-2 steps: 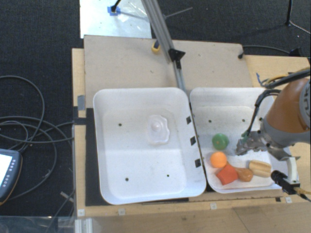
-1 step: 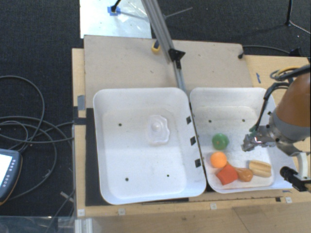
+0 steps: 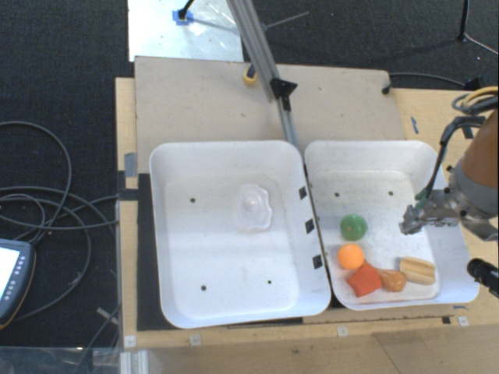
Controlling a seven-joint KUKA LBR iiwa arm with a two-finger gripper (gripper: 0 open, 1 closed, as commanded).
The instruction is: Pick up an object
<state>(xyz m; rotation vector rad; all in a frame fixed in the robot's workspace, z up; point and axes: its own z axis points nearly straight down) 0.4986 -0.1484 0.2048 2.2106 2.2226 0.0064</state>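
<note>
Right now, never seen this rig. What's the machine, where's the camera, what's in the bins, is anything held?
One fixed camera looks down at a slant on a bench with two shallow white bins. The machine is a robot arm, grey with an orange band, reaching in from the right. Its end effector hangs over the right bin, and I see nothing in it. That bin holds a green ball, an orange ball, a red block, a small orange piece and a tan roll-shaped piece, clustered at its near side. The left bin holds one clear, pale object. A metal pole slants across the top.
</note>
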